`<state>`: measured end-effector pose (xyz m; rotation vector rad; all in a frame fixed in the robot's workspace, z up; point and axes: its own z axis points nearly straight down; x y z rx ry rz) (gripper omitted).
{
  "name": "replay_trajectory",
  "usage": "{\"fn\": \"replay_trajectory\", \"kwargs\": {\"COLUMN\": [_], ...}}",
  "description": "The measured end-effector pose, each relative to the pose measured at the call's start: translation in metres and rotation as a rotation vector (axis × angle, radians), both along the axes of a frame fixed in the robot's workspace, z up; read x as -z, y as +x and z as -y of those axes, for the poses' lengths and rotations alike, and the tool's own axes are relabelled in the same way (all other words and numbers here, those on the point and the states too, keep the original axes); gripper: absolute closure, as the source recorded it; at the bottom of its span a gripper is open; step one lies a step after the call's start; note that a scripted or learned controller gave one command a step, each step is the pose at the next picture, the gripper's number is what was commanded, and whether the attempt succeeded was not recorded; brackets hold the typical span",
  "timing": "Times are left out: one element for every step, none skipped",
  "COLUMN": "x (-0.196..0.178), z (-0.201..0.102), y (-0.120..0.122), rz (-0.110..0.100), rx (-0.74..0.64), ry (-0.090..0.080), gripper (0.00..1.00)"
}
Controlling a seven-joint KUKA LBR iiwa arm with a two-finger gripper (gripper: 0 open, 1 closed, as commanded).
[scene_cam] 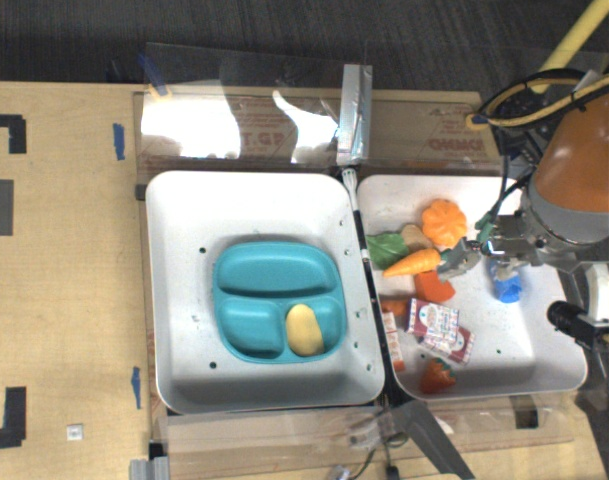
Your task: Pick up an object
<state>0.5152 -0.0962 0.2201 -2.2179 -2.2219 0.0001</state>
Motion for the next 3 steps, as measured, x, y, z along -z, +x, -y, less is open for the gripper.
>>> {"fn": "replay_trajectory", "kwargs": {"x": [0.0,0.124,0.133], "z": [0.0,0.039,0.029], "y": [0.0,0.009,0.098], "rz": [0.0,-0.009,0.007], "rx": [0.0,0.02,0.031], "ry": [0.0,0.001,-0.002], "gripper": [0.0,0.0,0.0]}}
